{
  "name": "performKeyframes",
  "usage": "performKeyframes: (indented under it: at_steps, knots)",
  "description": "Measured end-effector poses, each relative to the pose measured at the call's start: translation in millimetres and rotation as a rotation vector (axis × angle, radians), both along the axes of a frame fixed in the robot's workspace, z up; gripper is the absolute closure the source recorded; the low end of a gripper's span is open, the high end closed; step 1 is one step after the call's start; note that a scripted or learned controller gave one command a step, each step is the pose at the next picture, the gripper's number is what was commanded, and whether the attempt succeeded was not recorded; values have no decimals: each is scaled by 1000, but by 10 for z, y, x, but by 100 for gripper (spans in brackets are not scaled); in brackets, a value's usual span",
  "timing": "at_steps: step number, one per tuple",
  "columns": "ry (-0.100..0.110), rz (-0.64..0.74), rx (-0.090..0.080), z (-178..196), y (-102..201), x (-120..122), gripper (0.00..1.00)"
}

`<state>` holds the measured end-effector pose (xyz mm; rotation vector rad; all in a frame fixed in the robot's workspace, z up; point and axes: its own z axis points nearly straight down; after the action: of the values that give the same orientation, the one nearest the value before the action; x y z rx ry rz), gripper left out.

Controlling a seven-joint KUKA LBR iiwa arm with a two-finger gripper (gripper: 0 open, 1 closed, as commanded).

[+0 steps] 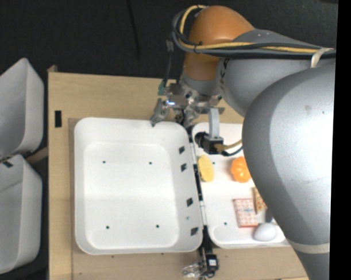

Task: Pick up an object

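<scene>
My gripper [172, 117] hangs over the back rim of the left bin [83, 162], near its far right corner. Its fingers stand open with nothing between them. The objects lie in the right bin [232, 239]: a yellow oblong piece [206, 168] close to the divider, an orange rounded piece [240, 169] beside it, a small red-patterned box [244, 212] and a white rounded object [265, 231] toward the front. The grey arm covers much of the right bin.
A brownish item [258, 200] shows partly at the arm's edge in the right bin. A black cable fitting [207, 142] hangs beside the wrist over that bin's back. White housings [15, 114] stand to the left of the bench.
</scene>
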<state>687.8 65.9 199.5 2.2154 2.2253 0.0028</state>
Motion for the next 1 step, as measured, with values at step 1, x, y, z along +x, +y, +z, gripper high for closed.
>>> performKeyframes:
  at_steps: [1]
  knots:
    - [4, 1, -3, 93, -25, -12, 100]
